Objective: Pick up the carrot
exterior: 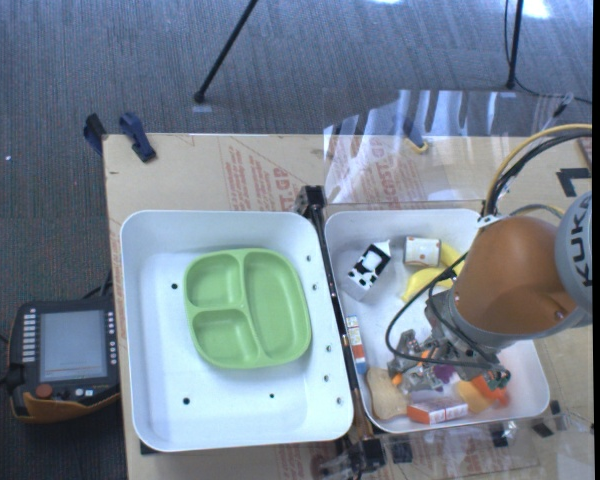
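Two white bins (140,268) on a cardboard-topped bench (230,173) over dark carpet (80,48); hand (440,353) state impossible to tell.

Two white bins (140,268), one green divided plate (248,306), one banana (425,283), one carrot (480,393)

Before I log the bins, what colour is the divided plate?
Light green; the divided plate shows clearly in the camera view.
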Robot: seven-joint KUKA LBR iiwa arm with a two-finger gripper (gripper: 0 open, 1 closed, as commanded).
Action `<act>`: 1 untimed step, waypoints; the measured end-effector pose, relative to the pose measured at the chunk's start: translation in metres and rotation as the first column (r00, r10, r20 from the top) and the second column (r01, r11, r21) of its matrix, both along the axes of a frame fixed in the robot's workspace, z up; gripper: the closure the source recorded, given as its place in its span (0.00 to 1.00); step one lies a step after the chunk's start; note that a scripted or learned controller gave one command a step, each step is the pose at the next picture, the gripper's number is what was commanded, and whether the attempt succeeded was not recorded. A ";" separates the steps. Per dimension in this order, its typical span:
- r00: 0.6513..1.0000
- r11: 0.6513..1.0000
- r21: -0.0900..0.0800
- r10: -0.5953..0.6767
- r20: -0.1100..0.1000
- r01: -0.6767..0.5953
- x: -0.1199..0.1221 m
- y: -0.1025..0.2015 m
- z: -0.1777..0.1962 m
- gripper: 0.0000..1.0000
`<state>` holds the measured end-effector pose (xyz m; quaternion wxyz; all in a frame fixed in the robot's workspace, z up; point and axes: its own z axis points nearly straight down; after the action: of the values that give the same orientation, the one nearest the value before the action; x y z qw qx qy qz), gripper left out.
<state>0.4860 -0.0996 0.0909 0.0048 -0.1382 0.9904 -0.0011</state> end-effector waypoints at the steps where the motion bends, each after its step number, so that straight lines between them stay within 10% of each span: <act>1: 0.966 0.966 0.004 -0.257 -0.006 0.257 0.005 0.044 0.097 1.00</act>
<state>0.4908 -0.0561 0.1883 0.0023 -0.0086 1.0000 0.0008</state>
